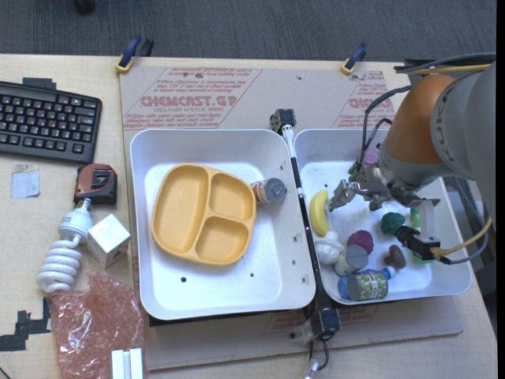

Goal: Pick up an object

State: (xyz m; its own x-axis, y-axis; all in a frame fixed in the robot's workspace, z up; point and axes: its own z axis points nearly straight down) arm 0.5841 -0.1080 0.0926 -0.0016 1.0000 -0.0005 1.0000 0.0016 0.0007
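My gripper (357, 199) hangs over the middle of the right bin (339, 152), its fingers spread and nothing between them. It is open. A yellow banana-shaped toy (318, 212) lies just left of it by the bin's left wall. Below the gripper sit a magenta ball (362, 239), a grey round piece (355, 257) and a white lump (327, 251). A dark green object (392, 222) and a small brown one (394, 256) lie to the right, under the wrist. A bottle with a green label and blue cap (364, 284) lies along the front wall.
The left bin (229, 287) holds a yellow divided plate (205, 213) and a small jar with a grey lid (271, 190). On the bench to the left are a keyboard (47, 121), a tape measure (96, 184), a spiral bulb (65, 251) and a white cube (109, 237).
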